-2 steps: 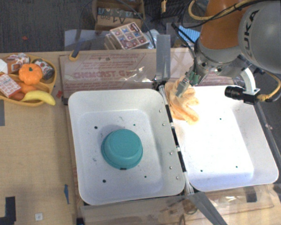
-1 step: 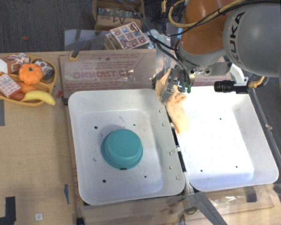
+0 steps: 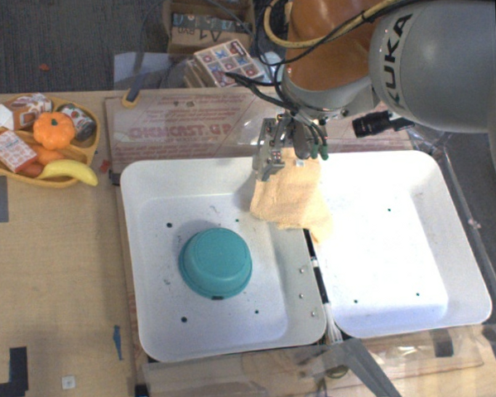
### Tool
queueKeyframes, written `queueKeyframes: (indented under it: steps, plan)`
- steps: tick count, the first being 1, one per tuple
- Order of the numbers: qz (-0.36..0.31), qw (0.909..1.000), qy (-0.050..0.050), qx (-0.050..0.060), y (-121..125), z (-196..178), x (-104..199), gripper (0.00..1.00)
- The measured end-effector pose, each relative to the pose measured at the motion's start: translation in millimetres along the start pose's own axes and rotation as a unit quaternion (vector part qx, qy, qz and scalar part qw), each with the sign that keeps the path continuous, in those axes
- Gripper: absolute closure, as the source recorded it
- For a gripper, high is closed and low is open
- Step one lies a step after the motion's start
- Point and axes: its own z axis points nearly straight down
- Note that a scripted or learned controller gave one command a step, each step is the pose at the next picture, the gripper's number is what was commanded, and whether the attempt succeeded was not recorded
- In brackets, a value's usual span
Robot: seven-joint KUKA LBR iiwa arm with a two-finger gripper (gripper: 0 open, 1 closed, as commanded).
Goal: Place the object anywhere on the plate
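Note:
A pale yellow, sponge-like piece hangs from my gripper, which is shut on its top edge. It dangles above the divide between the two bins, over the right side of the left bin. A teal plate, round and lying upside down like a dome, rests in the middle of the left bin, down and to the left of the hanging piece. The grey arm with its orange band reaches in from the upper right.
The right bin lies beside the left one. A yellow bowl of toy fruit sits on the bench at the upper left. Boxes and cables lie behind the bins.

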Motion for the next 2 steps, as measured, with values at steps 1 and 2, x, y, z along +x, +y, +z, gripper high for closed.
queueKeyframes:
  steps: [1,2]
  plan:
    - [-0.022,0.9998,0.000,0.000,51.2,0.4,9.5,1.00]
    - [-0.022,0.9998,0.000,0.000,51.0,0.2,9.5,0.00]
